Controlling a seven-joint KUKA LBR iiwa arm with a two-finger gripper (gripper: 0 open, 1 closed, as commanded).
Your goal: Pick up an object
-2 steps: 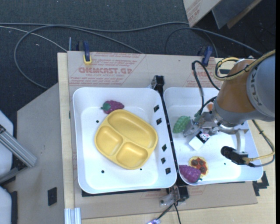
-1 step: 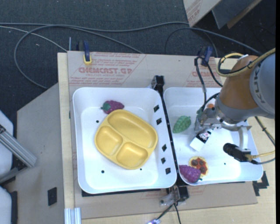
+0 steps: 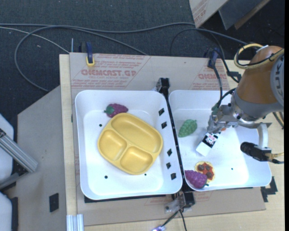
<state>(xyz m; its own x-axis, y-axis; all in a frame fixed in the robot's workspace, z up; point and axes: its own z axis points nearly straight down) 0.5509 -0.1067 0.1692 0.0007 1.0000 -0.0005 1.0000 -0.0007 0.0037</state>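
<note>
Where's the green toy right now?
The green toy lies in the right bin, near its left wall beside the divider, up and left of the small white block under the gripper.

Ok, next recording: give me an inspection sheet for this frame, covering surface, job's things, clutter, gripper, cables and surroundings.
Surface: two white bins side by side, left bin and right bin, on a board bench.
Job's things: in the right bin, a green leafy toy, a small white block with a dark label, and a purple and orange toy at the front edge. In the left bin, a yellow divided plate and purple grapes behind it.
Clutter: nothing seen.
Gripper: gripper low in the right bin, just above the white block; a hold cannot be confirmed.
Cables: several cables loop across the floor behind the bench.
Surroundings: dark carpet; a cardboard box at top.
</note>
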